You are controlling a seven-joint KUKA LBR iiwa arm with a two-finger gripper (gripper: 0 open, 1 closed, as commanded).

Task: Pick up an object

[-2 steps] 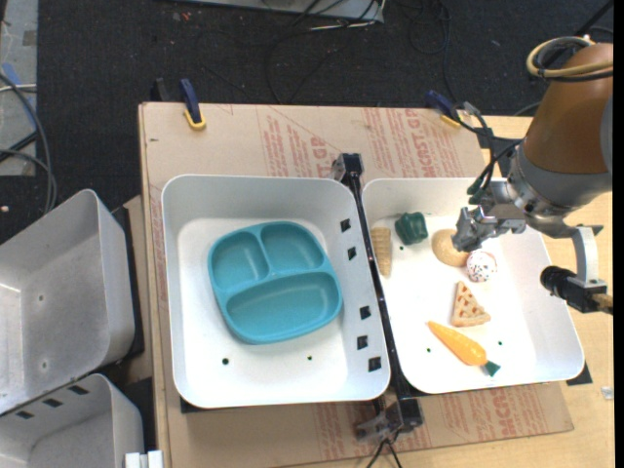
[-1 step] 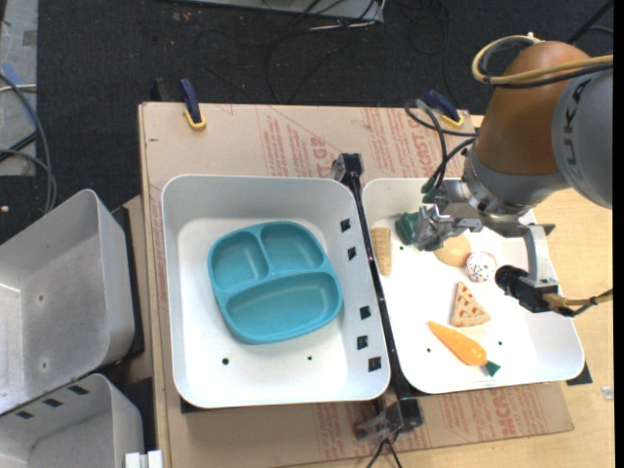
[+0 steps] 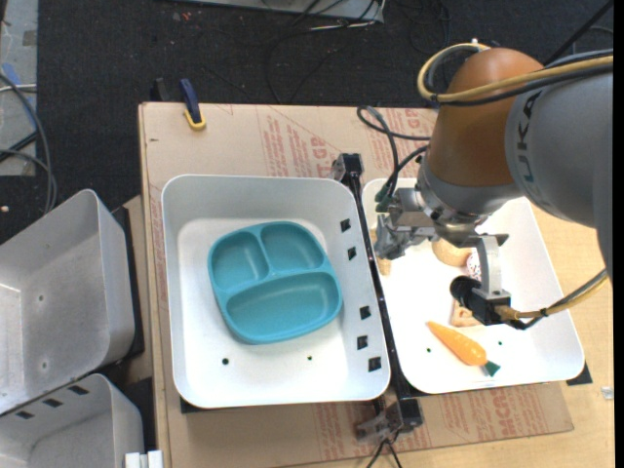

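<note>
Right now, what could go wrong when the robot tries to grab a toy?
1. The end effector sits very close to the bin wall, so it might bump or scrape it.
2. The toy carrot lies apart from it, nearer the front of that bin, so a grab made here may catch nothing.

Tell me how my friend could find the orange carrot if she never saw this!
Find the two white bins side by side and look in the right bin, not the one holding the blue-green plate. Near its front edge lies a little carrot. It is bright orange, long and pointed, while the lump behind it is pale tan.
</note>
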